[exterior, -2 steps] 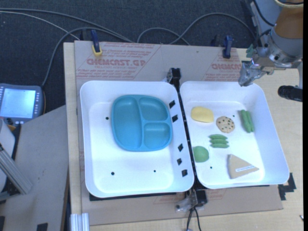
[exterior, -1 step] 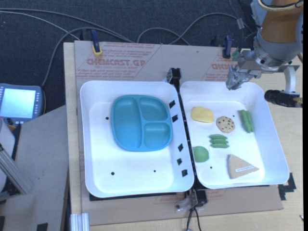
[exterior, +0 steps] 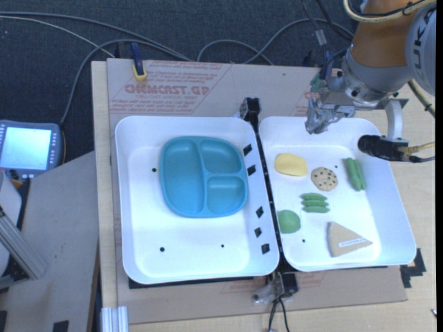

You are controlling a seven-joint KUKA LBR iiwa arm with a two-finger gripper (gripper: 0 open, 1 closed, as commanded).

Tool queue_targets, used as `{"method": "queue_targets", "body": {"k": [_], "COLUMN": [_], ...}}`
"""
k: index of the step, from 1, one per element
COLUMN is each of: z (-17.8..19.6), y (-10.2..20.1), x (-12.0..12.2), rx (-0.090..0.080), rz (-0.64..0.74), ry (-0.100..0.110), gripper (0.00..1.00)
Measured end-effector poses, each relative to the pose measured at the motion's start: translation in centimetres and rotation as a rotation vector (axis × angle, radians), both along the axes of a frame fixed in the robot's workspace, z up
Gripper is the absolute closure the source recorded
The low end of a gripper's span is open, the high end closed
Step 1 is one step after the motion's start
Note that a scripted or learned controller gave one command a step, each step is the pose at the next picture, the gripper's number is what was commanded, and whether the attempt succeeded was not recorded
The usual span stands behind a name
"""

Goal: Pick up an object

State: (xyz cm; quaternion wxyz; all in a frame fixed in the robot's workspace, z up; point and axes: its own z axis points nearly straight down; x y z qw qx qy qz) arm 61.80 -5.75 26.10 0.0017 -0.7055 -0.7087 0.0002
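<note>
Nothing is picked yet. The end effector (exterior: 320,124) hangs over the right bin's (exterior: 394,206) far edge, I cannot tell its state. The yellow piece (exterior: 291,164) lies near below, whole grasp remains.

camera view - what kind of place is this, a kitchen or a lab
Likely a robot lab: an arm's gripper hangs over white bins of toy food, with loose cables and a handheld screen.

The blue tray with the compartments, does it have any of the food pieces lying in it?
No: the blue divided tray lies alone in the left bin, and the food pieces, such as the cookie, lie in the right bin.
</note>
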Motion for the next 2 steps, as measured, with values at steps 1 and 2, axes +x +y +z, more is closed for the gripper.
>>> {"method": "queue_targets", "body": {"k": [1,2], "z": [0.2,-1.7], "y": [4.8,9.5], "x": [-0.8,-2.5], "rx": [0.0,-0.001], "rz": [0.0,-0.001], "ry": [0.0,0.002], "gripper": [1.0,1.0]}}
